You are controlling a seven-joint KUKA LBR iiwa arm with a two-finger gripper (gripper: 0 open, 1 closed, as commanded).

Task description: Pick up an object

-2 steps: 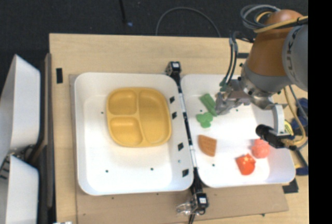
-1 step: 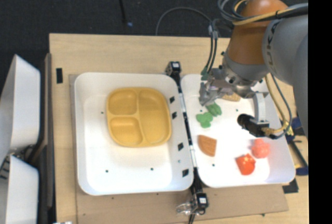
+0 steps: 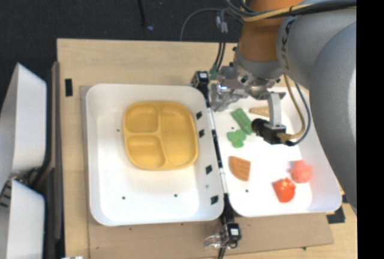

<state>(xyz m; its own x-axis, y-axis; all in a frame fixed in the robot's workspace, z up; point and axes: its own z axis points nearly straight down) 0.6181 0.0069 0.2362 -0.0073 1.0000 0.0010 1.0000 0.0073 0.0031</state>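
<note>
The arm reaches in from the right, its orange band above the far edge of the right bin [image 3: 318, 201]. The end effector [image 3: 225, 98] hangs over that bin's far left corner, beside the divider; whether it is released or clenched cannot be told. In the right bin lie a green piece [image 3: 239, 129], an orange wedge [image 3: 240, 168], a red object [image 3: 284, 190] and a pink object [image 3: 302, 171]. The left bin [image 3: 102, 192] holds a yellow sectioned tray [image 3: 160, 134].
</note>
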